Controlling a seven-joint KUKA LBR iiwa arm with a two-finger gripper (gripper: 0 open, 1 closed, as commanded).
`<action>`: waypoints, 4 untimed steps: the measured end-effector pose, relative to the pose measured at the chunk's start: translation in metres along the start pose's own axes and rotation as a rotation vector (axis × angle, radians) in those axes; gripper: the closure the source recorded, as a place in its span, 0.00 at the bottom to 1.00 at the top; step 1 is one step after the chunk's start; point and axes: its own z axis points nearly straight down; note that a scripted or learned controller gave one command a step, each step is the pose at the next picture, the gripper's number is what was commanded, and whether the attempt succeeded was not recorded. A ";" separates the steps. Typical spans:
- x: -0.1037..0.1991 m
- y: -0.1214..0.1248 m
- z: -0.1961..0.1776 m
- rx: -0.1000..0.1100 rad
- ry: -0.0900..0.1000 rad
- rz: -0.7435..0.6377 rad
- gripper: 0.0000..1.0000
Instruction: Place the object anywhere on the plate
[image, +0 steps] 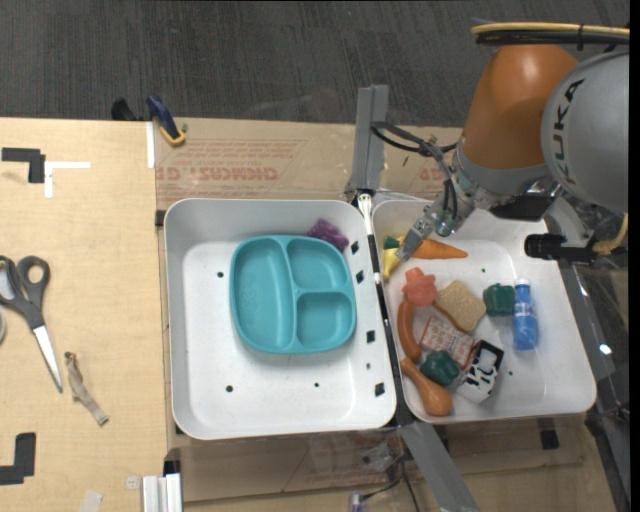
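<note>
One claw low beside carrot, plate apart.

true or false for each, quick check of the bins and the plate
1. The teal plate lies in the left bin. True.
2. A purple item sits inside a plate compartment. False: it lies on the bin floor beyond the plate's far edge.
3. The gripper is over the right bin, near the carrot. True.
4. The blue bottle is on the plate. False: it lies in the right bin.
5. Scissors lie inside the left bin. False: they lie on the bench outside it.
</note>
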 end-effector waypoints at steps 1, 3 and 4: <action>0.024 0.011 0.000 -0.001 0.000 -0.309 1.00; 0.061 -0.023 0.000 -0.002 -0.001 -0.807 1.00; 0.124 0.038 -0.080 -0.003 -0.003 -0.761 1.00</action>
